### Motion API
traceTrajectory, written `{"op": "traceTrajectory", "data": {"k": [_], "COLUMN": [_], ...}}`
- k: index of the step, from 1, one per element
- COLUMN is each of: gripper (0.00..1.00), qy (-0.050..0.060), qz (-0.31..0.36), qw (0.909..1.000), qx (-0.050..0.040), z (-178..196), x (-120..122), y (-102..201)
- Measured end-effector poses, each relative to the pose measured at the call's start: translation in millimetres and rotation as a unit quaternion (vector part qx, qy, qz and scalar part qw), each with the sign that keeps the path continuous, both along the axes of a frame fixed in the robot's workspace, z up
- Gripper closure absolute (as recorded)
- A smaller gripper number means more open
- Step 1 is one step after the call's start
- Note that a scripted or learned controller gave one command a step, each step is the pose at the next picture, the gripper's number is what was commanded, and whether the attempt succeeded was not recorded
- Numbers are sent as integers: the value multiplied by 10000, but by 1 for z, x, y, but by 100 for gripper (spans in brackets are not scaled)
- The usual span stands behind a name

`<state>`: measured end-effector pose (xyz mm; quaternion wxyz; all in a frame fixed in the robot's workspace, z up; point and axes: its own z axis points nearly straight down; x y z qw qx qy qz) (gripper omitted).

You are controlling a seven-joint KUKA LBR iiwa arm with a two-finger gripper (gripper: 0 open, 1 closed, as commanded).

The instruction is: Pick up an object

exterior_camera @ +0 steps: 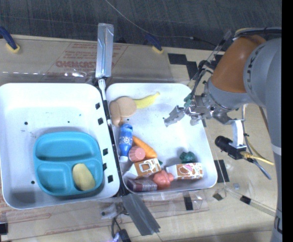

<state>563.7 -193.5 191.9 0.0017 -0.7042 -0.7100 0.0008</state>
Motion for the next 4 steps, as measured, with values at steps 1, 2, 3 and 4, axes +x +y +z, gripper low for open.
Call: {"op": "traceTrajectory", "data": {"k": [1, 2, 3, 4], "gripper": [0, 0, 0, 0], "qy": [-52, 8, -15, -1], "qz": [331, 658, 823, -1130], "qw": [9994, 9978, 9966, 9936], "qx": [-12, 5, -1, -8], "z": [86, -57, -51, -101], "x": [-65, -87, -65, -8], "y": [31, 63, 86, 73]}}
